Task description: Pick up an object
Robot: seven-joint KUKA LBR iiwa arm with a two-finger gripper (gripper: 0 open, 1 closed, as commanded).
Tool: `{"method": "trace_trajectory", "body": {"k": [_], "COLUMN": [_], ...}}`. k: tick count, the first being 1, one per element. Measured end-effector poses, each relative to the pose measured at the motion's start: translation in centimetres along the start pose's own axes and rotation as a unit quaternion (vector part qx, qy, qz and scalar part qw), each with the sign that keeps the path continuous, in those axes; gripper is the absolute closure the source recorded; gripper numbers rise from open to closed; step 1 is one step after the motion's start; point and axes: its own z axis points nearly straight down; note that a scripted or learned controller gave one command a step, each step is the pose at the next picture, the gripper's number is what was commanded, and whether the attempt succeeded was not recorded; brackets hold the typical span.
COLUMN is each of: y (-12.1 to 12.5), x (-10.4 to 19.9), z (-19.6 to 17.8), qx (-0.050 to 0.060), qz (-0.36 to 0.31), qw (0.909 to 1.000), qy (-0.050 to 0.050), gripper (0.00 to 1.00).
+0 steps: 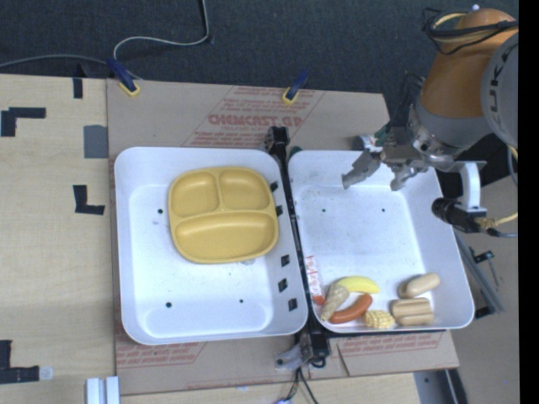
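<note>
My gripper (pixel 376 176) hangs over the far side of the right bin (pixel 379 225), its two fingers spread open with nothing between them. Several toy foods lie in that bin's near corner: a yellow banana (pixel 360 285), a red sausage (pixel 349 311), a pale piece (pixel 334 296), a corn cob (pixel 379 319) and two tan bread rolls (pixel 413 310) (pixel 418 285). They sit well below the gripper in the view, apart from it.
The left bin (pixel 143 251) holds a yellow divided plate (pixel 223 213). A black clip strip (pixel 286 225) runs between the bins. The arm's orange band (pixel 459 74) stands at the upper right. Cardboard and bench surround the bins.
</note>
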Motion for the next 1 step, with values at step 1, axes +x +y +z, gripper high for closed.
{"method": "trace_trajectory", "body": {"k": [1], "y": [-8.55], "x": [6.21], "z": [-1.47], "qx": [0.0], "qz": [0.0], "qw": [1.0], "qy": [0.0], "gripper": [0.0]}}
